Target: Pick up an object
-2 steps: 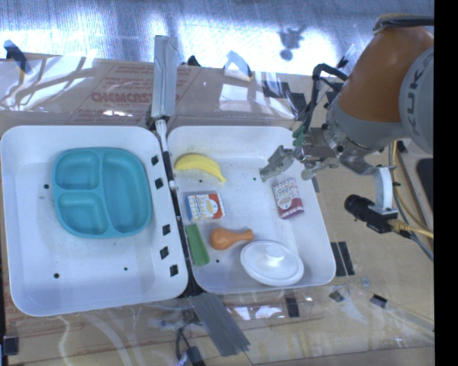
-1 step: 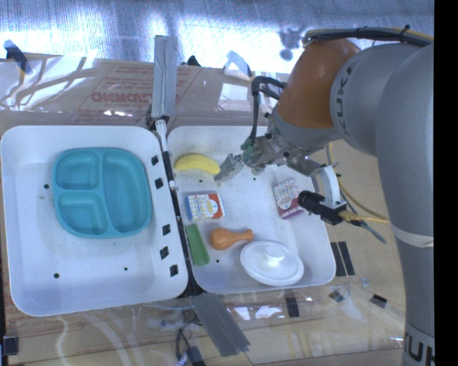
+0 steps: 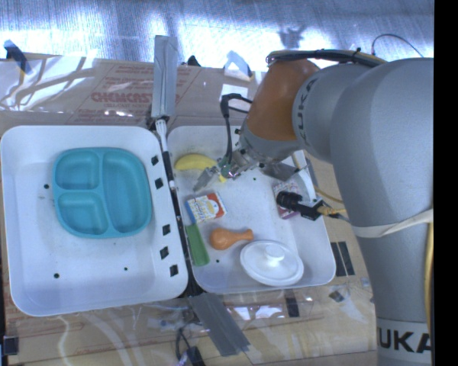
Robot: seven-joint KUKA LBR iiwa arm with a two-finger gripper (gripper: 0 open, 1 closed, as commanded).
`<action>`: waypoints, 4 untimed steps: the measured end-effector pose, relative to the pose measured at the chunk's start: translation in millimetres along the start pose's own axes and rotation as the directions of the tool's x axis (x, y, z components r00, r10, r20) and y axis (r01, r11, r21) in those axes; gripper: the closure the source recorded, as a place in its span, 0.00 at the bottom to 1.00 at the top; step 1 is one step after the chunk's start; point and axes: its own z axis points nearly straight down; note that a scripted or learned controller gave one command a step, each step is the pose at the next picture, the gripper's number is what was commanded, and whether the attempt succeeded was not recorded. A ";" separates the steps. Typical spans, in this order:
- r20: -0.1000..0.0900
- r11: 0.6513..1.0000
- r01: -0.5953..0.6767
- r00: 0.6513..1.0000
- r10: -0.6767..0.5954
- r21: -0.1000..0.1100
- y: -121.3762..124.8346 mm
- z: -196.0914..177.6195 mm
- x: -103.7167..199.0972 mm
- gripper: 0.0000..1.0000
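The right bin (image 3: 320, 259) holds a yellow banana (image 3: 191, 162) at its back left. In front of that lie a small red-and-white carton (image 3: 204, 206), an orange drumstick-shaped toy (image 3: 229, 239) and a round white lid (image 3: 271, 263). A green stick (image 3: 196, 244) lies along the bin's left wall. My gripper (image 3: 211, 177) is low inside this bin, just right of the banana and behind the carton. The arm's wrist (image 3: 278, 113) hides the bin's back right.
The left bin (image 3: 23, 265) carries a blue divided plate (image 3: 101, 191). A ridge (image 3: 170, 219) separates the two bins. Flattened cardboard (image 3: 114, 90) lies behind them. The grey arm (image 3: 374, 174) covers the right side of the bench.
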 end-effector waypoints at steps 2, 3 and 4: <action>0.002 0.998 0.061 0.998 -0.061 -0.003 16.2 -1.9 -6.5 0.00; 0.002 0.998 0.064 0.998 -0.064 -0.002 16.9 -11.2 -6.7 1.00; 0.001 0.949 -0.315 0.949 0.315 -0.001 44.1 -101.2 36.6 1.00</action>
